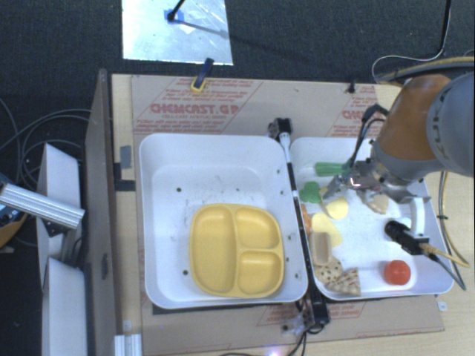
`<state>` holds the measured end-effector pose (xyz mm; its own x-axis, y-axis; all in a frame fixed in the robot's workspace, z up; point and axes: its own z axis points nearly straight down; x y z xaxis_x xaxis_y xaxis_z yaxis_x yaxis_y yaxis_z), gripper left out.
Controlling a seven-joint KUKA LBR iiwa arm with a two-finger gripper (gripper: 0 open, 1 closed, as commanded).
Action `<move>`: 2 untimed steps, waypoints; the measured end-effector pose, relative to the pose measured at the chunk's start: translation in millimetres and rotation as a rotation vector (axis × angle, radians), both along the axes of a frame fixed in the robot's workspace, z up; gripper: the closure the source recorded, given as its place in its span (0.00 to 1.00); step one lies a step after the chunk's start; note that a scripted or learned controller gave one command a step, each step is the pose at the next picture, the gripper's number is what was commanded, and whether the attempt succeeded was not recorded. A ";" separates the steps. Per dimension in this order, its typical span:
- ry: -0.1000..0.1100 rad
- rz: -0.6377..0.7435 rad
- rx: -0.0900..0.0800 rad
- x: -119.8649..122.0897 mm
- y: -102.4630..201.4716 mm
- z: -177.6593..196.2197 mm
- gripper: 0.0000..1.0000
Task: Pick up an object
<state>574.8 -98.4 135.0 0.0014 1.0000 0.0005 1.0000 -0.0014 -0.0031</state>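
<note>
Over the right bin [438,277] on the counter [223,99], my hand [355,181] is low among a scatter of toy food. Whether it is spread or pressed together I cannot tell from this angle, and I see nothing clearly pinched in it.

Nearest to it on the camera's left lies a green stick [326,168], long and smooth, lying roughly level across the bin, its near end just beside the hand. A little lower and further left, a shorter green chunk [310,193] sits against the bin's left wall. Just below the hand lies a pale yellow round piece [338,209], apart from it or barely touching; I cannot say which. A second yellow piece [327,230] lies below that one. A beige lump [378,202] sits at the hand's lower right, partly hidden by my wrist.

Toward the bin's near edge lie a brown block [320,248], a tan cross-hatched cracker [339,279] and, well apart to the right, a red ball [398,272].

The left bin [167,169] holds a yellow divided tray [237,249].
</note>
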 end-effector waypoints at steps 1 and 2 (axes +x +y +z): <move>-0.003 0.001 0.000 -17.4 5.6 -50.9 0.00; -0.005 0.001 0.000 -48.1 11.9 -50.0 0.00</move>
